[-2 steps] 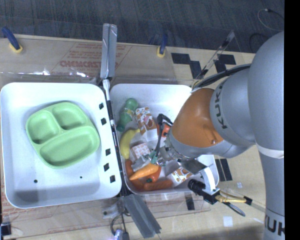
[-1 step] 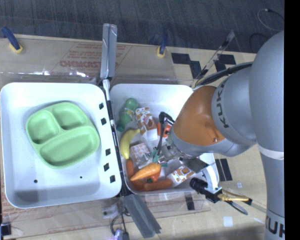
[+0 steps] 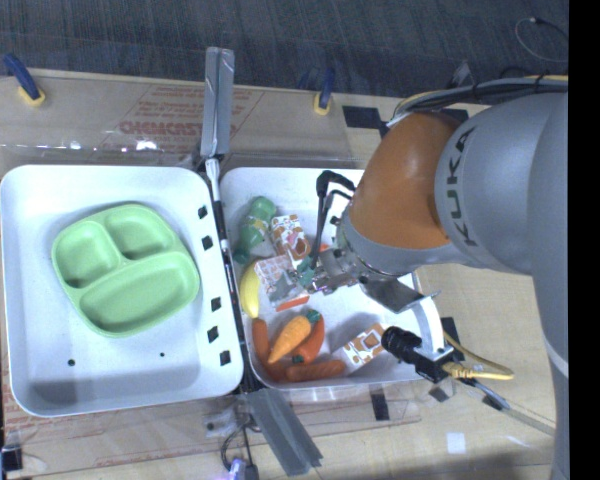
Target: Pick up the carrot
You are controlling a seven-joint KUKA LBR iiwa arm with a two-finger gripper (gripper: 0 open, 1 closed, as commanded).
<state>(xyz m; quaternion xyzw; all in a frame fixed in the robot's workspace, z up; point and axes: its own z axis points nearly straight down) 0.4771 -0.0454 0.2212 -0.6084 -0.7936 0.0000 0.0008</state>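
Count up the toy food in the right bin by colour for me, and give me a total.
Orange or red-orange: 4, among them the carrot
Green: 2, one a green vegetable
Yellow: 1, the banana
Printed packets: 3, one a snack packet
Total: 10, though some may be hidden under the gripper.

I am watching through one fixed camera above the bench (image 3: 70,108). It is looking down at a slant on the left bin (image 3: 20,298) and the right bin (image 3: 280,180), both lying fully in frame. The arm (image 3: 480,188) is entering from the right, quite near the lens.
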